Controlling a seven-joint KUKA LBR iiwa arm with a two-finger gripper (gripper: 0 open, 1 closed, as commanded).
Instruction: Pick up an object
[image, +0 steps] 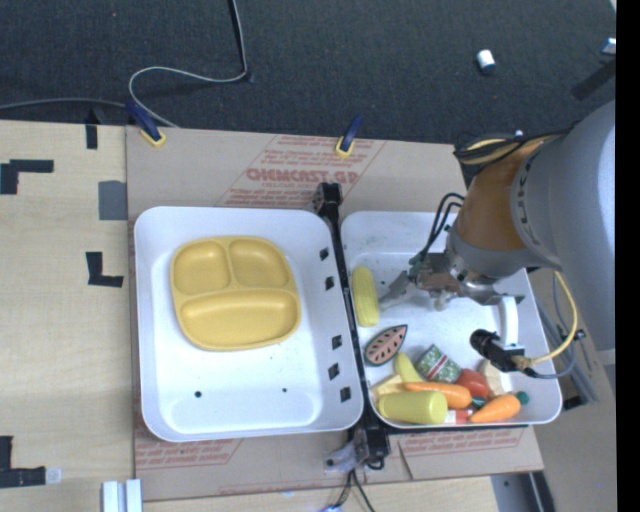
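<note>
The fingers (400, 285) hang spread, holding nothing, just beside the corn (365, 296).

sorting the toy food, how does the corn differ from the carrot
The corn is pale yellow and lies alone by the divider, pointing up the bin. The carrot is orange, thinner, and lies crosswise in the pile at the near edge, touching other toys. Both are long and lie in the right bin.

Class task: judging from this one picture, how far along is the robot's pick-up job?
Done: the claw is down in the right bin, near the corn cob. In hand: nothing visibly gripped. Left: grasping and lifting; toys like the carrot lie untouched.
</note>
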